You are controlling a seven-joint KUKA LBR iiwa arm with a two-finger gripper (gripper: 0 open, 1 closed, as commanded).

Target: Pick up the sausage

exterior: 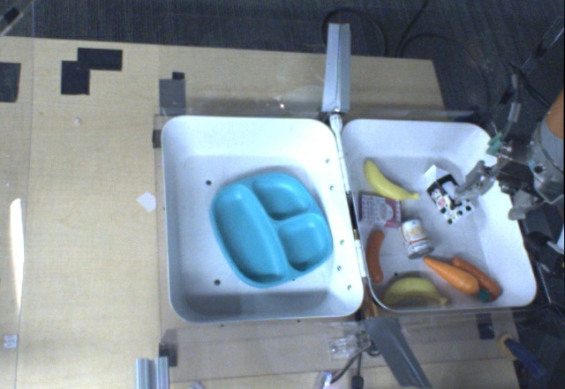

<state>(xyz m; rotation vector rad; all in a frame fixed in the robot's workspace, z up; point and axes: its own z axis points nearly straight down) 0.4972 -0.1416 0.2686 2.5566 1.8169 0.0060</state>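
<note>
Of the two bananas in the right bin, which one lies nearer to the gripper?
The upper yellow banana, near the bin's centre; the other yellow-green banana lies against the front wall.

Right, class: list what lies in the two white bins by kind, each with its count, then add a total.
Bananas: 2
Carrots: 2
Sausage: 1
Small jar: 1
Pink-and-white packet: 1
Blue divided plate: 1
Total: 8
</note>
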